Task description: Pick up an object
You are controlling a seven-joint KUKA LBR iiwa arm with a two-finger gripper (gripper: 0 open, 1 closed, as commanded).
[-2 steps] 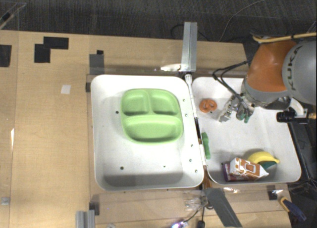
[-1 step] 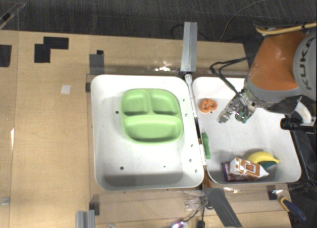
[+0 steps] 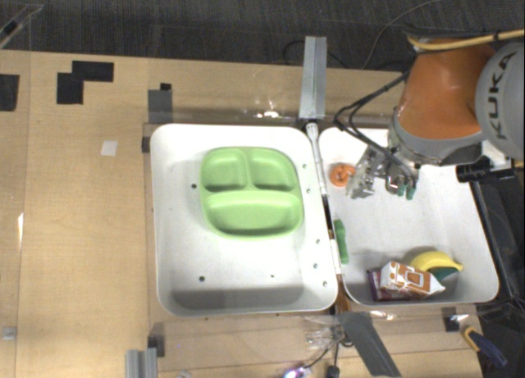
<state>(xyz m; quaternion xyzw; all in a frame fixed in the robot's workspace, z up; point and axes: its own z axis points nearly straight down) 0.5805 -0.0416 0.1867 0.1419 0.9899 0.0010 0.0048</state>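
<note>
My arm (image 3: 459, 89) reached in from the right over the right bin (image 3: 467, 229), its orange band broad above the wrist, and on the grey casing at the far right the letters "KUKA" could be read running down the side. My pincer (image 3: 382, 178) hung over the upper left part of that bin, its metal fingers pointing down and somewhat leftward; I could not tell whether it was spread or closed, for the parts blurred together from above, and nothing showed clearly between them. Just to its left, near the bin's left wall, lay a small orange thing (image 3: 340, 174), close to the pincer but apart from it as far as I could see. A green marker (image 3: 341, 240) lay lengthwise along the bin's left wall, lower down. In the near right corner sat a yellow banana (image 3: 437, 264), and touching it on the left lay a small carton (image 3: 404, 280) in orange, white and dark purple; it bore printing, but too small to read. The left bin (image 3: 172, 229) held a green divided plate (image 3: 248, 190) with two small compartments at the far side and one wide one at the near side, lying flat in the bin's upper middle. A grey metal post (image 3: 313, 77) stood at the far end of the seam between the two bins, on the wooden bench (image 3: 74, 229).
</note>
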